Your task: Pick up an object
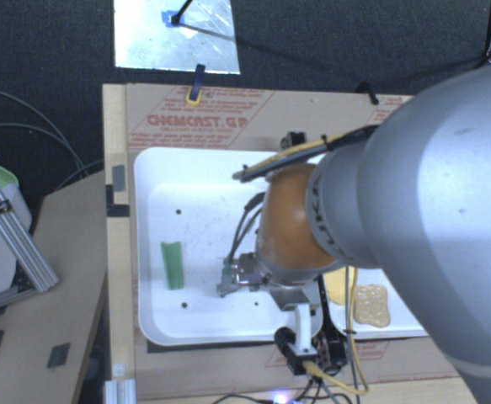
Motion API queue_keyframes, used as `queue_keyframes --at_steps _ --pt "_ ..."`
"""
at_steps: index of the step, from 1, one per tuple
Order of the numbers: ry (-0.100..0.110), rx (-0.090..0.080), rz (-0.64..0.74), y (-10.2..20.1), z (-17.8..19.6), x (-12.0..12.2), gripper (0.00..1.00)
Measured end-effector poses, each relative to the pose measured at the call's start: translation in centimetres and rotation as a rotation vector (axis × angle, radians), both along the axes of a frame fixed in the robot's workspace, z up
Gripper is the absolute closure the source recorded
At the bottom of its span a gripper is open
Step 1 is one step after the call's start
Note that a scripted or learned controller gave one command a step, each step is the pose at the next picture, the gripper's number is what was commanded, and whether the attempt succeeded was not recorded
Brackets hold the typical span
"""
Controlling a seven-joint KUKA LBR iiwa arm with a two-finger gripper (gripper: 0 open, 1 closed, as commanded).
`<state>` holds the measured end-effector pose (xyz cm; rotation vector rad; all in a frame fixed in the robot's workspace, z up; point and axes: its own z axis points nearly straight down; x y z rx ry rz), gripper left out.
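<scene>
The gripper [230, 278] hangs low in the white bin [157, 175], just right of the green block [173, 265] lying flat on the floor; whether it is open I cannot tell. A descent here risks missing the green block (they are apart) and striking bare floor.

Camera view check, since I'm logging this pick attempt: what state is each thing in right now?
Green block: lying flat on the left bin's floor, untouched, apart from the hand.
Hand: low over the left bin floor, right of the green block; nothing visibly held.
Tan object: lying in the right bin, partly hidden by the arm.
Yellow object: lying beside the tan one, mostly hidden.
</scene>
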<state>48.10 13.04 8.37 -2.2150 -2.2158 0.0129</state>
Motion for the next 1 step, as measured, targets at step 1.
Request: queue_keyframes --at_steps 1 --pt "-0.018 0.004 0.009 7.89 0.13 5.68 0.00"
